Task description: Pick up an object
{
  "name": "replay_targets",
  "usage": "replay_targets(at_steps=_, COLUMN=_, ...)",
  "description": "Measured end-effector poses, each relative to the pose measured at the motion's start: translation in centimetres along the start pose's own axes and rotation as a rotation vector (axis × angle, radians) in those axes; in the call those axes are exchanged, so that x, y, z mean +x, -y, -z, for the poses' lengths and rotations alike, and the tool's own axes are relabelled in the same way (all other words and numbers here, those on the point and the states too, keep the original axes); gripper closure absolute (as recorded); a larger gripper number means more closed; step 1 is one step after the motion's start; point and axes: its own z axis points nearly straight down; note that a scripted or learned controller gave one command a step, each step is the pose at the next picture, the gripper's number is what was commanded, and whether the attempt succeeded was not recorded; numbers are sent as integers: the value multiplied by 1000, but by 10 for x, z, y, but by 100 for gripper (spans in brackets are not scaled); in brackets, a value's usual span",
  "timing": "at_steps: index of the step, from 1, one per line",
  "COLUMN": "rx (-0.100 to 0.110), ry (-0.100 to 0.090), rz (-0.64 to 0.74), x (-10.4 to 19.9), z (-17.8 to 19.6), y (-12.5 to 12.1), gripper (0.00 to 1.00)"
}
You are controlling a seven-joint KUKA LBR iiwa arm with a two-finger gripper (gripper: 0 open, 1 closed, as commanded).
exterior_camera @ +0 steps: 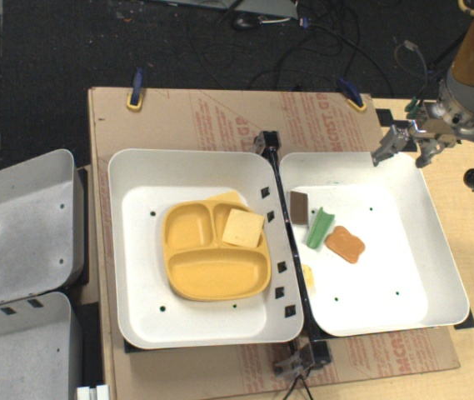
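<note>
I see the tool [407,147] spread and released, hovering over the right bin's [436,248] far rim, holding nothing. Candidates, green block [320,228] and orange piece [345,244], lie near that bin's left wall, reachable from above.

Yellow tray [212,273], green block [320,228], orange piece [346,244], white bins [128,307]

Two blue clamps [136,88] grip the cardboard [220,119]; cables [303,65] behind.
</note>
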Motion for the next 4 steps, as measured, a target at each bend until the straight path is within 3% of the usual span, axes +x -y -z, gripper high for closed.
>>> replay_targets(at_steps=1, rx=-12, ry=3, rz=3, x=1, z=8, y=-2, gripper=0)
replay_targets(at_steps=3, rx=-6, ry=1, rz=1, x=2, z=-118, y=3, gripper=0)
replay_targets(at_steps=4, rx=-9, ry=1, rz=2, x=3, z=-158, y=4, gripper=0)
